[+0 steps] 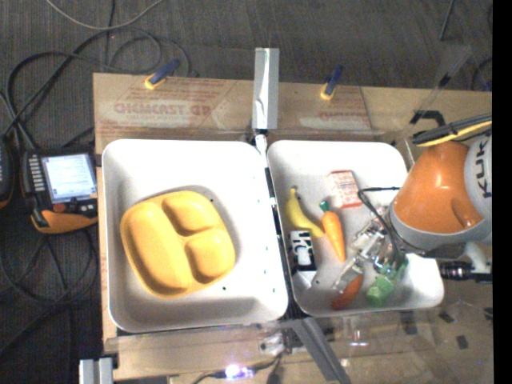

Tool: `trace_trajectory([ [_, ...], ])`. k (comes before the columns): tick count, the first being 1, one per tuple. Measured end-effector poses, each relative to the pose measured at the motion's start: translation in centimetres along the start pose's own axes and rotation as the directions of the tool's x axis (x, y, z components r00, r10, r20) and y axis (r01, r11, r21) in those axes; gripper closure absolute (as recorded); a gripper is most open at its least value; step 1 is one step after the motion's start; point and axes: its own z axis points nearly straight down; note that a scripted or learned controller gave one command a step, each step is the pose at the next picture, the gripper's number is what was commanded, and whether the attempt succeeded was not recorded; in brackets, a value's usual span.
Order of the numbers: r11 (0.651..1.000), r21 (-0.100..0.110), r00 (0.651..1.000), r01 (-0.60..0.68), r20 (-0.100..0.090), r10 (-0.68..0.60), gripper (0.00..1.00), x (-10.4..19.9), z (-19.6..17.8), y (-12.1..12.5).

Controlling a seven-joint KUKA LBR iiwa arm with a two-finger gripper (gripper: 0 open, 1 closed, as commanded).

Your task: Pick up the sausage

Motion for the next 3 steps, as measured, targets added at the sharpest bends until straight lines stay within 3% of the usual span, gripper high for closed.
trace_trajectory([
  [1,1.000,-0.006,1.000,0.000,0.004,0.000,1.00,-0.1,-1.1,0.3],
  [2,0.962,0.001,0.962,0.274,-0.009,-0.274,1.00,1.7,-14.6,2.2],
  [3,0.800,-0.004,0.800,0.601,-0.010,-0.601,1.00,3.4,-11.0,4.6],
])
